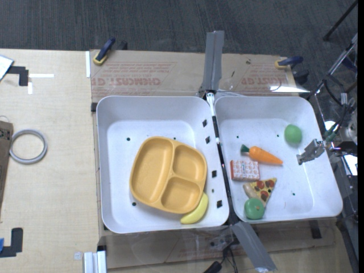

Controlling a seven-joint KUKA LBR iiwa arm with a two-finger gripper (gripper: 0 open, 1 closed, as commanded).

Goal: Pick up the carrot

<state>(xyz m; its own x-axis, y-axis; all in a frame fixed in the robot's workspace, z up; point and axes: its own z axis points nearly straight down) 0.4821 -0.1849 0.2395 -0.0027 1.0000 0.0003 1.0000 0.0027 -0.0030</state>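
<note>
Taking the carrot (pixel 265 155) as reference, in the right bin (pixel 318 209): nearest the camera lie a green apple-like toy (pixel 255 209) and pizza slice (pixel 262 187), then a small red-and-white carton (pixel 244 169) just beside the carrot's lower left. The carrot lies flat, leafy end left, tip right. It appears a light, rigid plastic toy, smooth and tapered; grasp is best across the thicker mid-body. To its right, near the bin wall, sits the gripper (pixel 310 151), holding nothing; its opening cannot be told. Beyond, a green ball (pixel 293 133).
</note>
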